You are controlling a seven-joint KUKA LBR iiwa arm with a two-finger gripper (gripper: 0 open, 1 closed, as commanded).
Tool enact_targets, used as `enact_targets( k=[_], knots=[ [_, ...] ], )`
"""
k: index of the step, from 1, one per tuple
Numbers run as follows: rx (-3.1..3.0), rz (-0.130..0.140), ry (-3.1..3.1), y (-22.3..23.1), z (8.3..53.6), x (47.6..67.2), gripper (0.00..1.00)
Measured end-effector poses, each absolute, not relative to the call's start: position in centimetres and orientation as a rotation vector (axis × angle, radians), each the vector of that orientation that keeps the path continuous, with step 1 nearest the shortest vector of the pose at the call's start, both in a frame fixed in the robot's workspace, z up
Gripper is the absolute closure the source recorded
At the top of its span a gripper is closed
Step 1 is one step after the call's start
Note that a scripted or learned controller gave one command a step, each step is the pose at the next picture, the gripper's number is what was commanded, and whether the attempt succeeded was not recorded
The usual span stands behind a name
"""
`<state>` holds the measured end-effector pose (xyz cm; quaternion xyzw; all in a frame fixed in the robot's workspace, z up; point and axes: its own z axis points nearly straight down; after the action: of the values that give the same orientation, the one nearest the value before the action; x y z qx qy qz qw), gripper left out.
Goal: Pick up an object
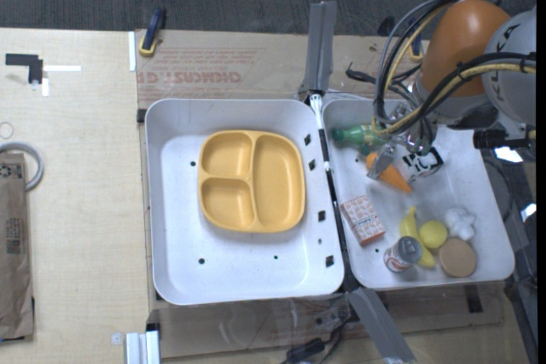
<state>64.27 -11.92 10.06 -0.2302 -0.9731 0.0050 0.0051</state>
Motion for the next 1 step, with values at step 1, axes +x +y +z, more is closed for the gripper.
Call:
enact_targets(
  k=[1],
  knots=[
    [-0.373,0.020,-3.125,-11.94,10.30,64.89,0.00]
  ],
)
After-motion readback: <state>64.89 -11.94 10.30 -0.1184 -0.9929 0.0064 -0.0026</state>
